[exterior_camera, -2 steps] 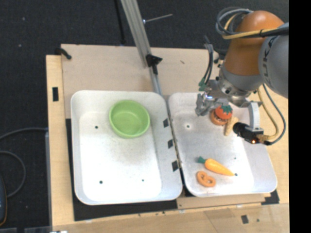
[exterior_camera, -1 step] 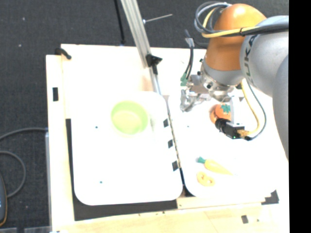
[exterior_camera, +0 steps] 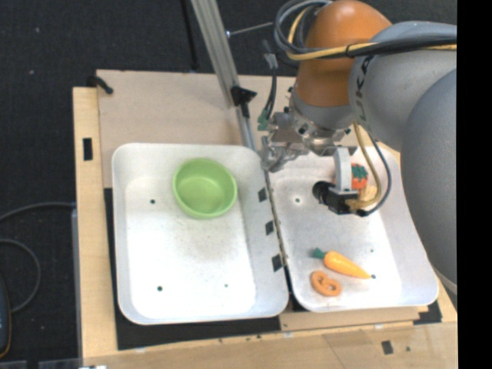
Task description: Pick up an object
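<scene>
**Arm poised over the right bin's far corner, nothing seen in its grasp**

The gripper (exterior_camera: 277, 154) is being held low at the far left corner of the right bin (exterior_camera: 400, 283), close against the divide with the left bin (exterior_camera: 131, 283); whether it is wide or narrow cannot be told, since it is being masked by the wrist hardware. No object is being seen in it. The likeliest targets are being left well apart from it: a carrot (exterior_camera: 346, 265) and an orange slice-shaped piece (exterior_camera: 326, 284) are lying near the front edge of the right bin, a small orange-and-white item (exterior_camera: 358, 177) is sitting beside a black fitting, and a green bowl (exterior_camera: 204, 188) is resting in the left bin. A descent here is judged likely to close on bare plastic or strike the rim; the rounded carrot may also be rolled away if it is being approached off-centre.
</scene>
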Tool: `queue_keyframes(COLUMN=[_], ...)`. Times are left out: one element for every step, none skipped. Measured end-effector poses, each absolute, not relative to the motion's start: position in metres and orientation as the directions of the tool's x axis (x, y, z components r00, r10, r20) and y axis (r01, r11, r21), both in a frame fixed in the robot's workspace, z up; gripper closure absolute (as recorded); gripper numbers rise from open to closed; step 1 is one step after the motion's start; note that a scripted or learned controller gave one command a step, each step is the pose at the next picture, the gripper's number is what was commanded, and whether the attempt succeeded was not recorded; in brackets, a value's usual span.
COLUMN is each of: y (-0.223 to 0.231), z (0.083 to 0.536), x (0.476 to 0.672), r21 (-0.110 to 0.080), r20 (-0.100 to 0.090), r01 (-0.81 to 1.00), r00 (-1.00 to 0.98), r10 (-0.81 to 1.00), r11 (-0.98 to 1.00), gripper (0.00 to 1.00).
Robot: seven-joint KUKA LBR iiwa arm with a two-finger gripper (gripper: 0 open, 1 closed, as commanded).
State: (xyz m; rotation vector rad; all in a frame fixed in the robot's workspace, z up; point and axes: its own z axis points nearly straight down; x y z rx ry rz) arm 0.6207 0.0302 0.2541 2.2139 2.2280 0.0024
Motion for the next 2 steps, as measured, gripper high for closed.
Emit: queue_keyframes(y=[0.0738,0.0714], z=[0.2422,0.2429], x=[0.6284,0.6283], r21=[0.002,0.002], r20=[0.000,-0.002], r01=[1.000,1.000], r00=[-0.006,-0.003], r10=[1.000,1.000], r11=[0.006,0.003], gripper=[1.00,0.00])
